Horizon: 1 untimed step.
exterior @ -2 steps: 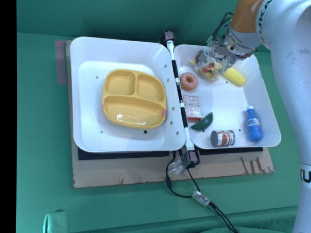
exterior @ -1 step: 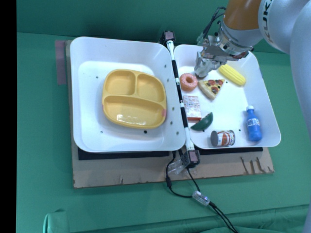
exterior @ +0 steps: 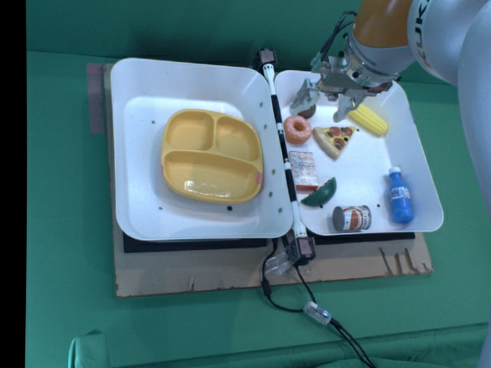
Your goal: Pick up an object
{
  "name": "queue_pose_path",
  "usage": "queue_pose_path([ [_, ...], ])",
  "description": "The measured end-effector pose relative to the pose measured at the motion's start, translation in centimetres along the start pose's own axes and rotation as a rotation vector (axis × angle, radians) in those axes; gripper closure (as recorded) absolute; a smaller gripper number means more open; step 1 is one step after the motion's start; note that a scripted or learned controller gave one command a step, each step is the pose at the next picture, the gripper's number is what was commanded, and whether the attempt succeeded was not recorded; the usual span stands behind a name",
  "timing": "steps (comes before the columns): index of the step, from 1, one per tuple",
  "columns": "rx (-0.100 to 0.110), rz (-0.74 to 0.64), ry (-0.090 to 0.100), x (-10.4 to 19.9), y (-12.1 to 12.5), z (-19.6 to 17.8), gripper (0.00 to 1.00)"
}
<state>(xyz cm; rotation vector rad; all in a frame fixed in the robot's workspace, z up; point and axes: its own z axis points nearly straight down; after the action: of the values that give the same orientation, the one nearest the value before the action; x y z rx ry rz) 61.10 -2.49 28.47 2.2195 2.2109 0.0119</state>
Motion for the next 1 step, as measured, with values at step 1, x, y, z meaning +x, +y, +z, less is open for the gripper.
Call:
queue_pose_path([
  [1,0.005,0.004,-0.004,-8.03,-2.68,7.59,0.0],
])
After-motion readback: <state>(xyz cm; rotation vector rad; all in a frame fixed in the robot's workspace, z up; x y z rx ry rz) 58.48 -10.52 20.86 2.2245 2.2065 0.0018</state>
